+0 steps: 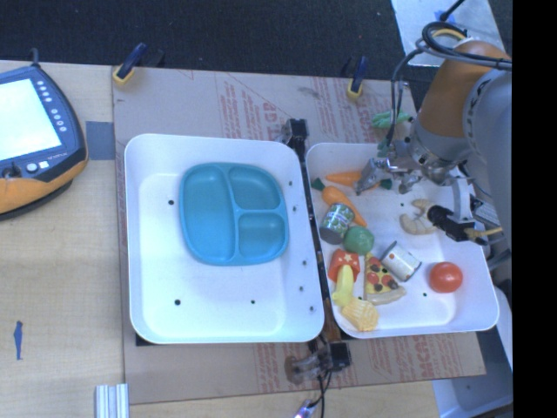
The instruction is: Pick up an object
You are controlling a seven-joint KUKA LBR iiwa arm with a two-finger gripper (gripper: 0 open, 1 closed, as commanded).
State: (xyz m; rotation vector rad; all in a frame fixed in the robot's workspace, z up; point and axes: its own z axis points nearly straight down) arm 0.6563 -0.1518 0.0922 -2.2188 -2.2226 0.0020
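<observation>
Right now the hand (389,174) hangs low over the far end of the right bin (474,320), its metal fingers (369,179) spread apart with nothing between them, just beside an orange carrot (345,179) that lies near the bin's far-left corner. That carrot looks the likeliest thing to be picked: I'd judge it a light, stiff plastic toy, smooth and a bit slippery, best pinched across its thicker middle rather than at the tapered tip. Close by sits a second carrot (341,200), then a small tin can (336,223) and a green vegetable (358,239), all touching or nearly so along the bin's left wall. Nearer me are a red pepper (344,263), a yellow corn cob (359,313), a pizza slice (381,281) and another small can (401,262), packed together. One red tomato (446,276) sits apart, and a pale mushroom-like piece (420,222) lies under the arm. So: two carrots, two cans, one each of the others, as far as I can tell. The left bin (148,259) carries one blue divided plate (233,212). A tablet-like pendant (35,138) rests on the bench (61,303) at the far left.
</observation>
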